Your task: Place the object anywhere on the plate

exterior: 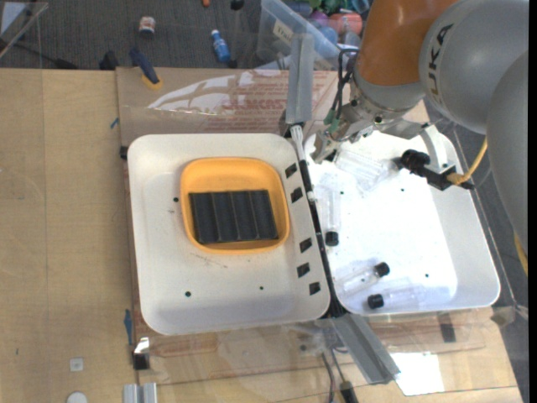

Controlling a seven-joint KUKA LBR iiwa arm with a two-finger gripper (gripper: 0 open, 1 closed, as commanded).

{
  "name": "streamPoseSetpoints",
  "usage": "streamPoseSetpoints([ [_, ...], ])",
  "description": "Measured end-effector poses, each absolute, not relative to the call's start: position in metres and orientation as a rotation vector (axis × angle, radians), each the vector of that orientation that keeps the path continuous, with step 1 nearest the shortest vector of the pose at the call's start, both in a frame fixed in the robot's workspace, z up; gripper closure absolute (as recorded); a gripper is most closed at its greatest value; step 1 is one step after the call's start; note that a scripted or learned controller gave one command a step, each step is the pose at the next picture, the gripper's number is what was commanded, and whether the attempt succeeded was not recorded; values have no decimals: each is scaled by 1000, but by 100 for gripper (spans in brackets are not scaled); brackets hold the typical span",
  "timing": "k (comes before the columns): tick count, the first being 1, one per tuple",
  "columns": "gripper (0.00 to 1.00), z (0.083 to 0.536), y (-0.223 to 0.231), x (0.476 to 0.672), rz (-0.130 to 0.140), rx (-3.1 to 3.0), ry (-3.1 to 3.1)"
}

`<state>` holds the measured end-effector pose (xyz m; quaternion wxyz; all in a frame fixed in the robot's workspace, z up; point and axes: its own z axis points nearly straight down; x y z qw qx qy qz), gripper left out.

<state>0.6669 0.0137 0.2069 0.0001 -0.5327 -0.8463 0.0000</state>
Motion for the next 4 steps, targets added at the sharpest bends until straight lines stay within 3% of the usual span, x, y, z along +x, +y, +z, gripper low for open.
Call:
streamPoseSetpoints([
  [3,100,265,22,668,-4,-1514,-2762],
  [4,100,185,-6,667,-1,-1358,-2834],
])
